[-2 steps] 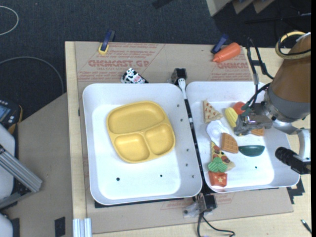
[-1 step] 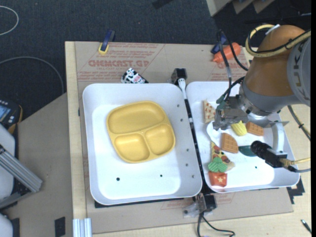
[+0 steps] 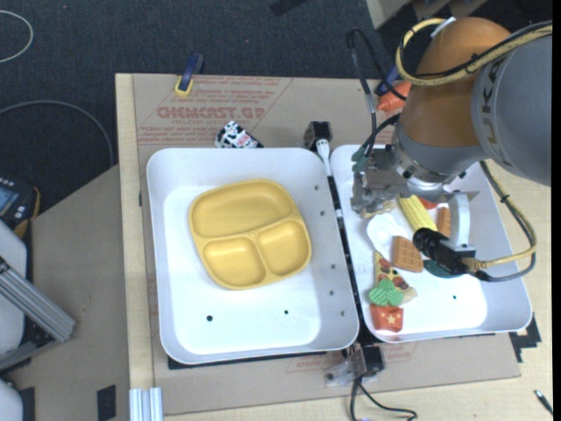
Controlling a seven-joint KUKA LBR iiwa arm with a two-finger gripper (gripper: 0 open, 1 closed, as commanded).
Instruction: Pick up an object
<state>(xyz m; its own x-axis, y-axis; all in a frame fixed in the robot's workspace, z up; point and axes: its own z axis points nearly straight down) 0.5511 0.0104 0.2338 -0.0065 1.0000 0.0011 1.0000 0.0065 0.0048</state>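
Here, surface (image 3: 131, 235): a tan board with red printed lettering along its far part, carrying two shallow white bins side by side.
Arm (image 3: 491, 86): grey with a broad orange band above the wrist, entering from the right and bending down over the far part of the right bin.
Left bin (image 3: 175, 314): white, holding one yellow plate.
Right bin (image 3: 473, 310): white, crowded with small toy foods near its middle and near-left corner.
Yellow plate (image 3: 250, 232): three compartments, lying flat in the middle of the left bin, well apart from the hand.
Hand (image 3: 375, 196): low over the far-left part of the right bin, just beside the corn; whether it is open or closed I cannot tell, and nothing is seen between it.
Corn (image 3: 417, 213): yellow, lying at a slant just right of the hand.
Waffle piece (image 3: 406, 254): tan square, just nearer than the corn.
Strawberry (image 3: 387, 308): red with a green top, near the bin's near-left corner.
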